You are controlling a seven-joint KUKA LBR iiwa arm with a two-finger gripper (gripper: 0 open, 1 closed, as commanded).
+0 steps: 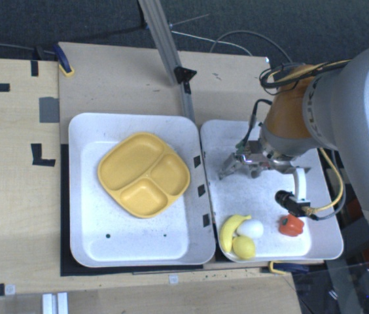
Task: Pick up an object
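My gripper [242, 170] hangs low over the upper left part of the right bin [322, 241], open, with nothing between its fingers. One grey finger [227, 171] points toward the bin's left wall. In the bin's front left corner lie a yellow banana [231, 226], a white egg [251, 229] and a yellow lemon [244, 246], bunched together and touching. A small red-orange fruit [291, 225] rests to their right, just below a black part of the wrist. All of these lie in front of the gripper and apart from it.
The left bin [86, 241] holds a yellow divided plate [144, 174]. A grey metal pole [165, 41] slants down to the bins' back edge. Cables loop around the orange-banded wrist [289, 116]. The bin wall between the two bins lies just left of the gripper.
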